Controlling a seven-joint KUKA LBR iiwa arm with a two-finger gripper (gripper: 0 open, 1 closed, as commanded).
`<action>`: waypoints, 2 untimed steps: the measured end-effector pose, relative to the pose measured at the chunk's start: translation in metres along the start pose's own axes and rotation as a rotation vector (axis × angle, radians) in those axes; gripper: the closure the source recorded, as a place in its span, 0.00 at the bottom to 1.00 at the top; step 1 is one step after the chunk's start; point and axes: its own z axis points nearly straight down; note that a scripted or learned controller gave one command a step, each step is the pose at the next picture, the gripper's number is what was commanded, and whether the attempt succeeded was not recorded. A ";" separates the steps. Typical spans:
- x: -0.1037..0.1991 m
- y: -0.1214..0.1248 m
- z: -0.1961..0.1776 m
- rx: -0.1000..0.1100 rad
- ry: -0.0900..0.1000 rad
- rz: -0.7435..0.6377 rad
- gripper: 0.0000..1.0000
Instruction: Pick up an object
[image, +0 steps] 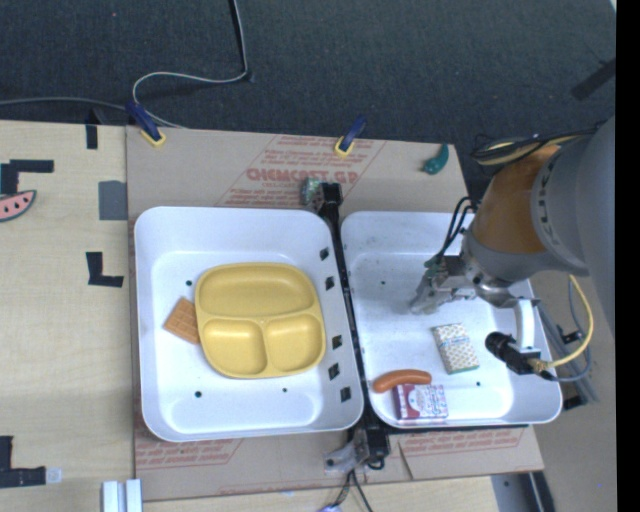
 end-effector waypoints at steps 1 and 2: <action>0.000 0.000 0.000 0.000 0.000 0.000 0.00; -0.008 -0.026 0.019 -0.001 0.001 0.000 0.00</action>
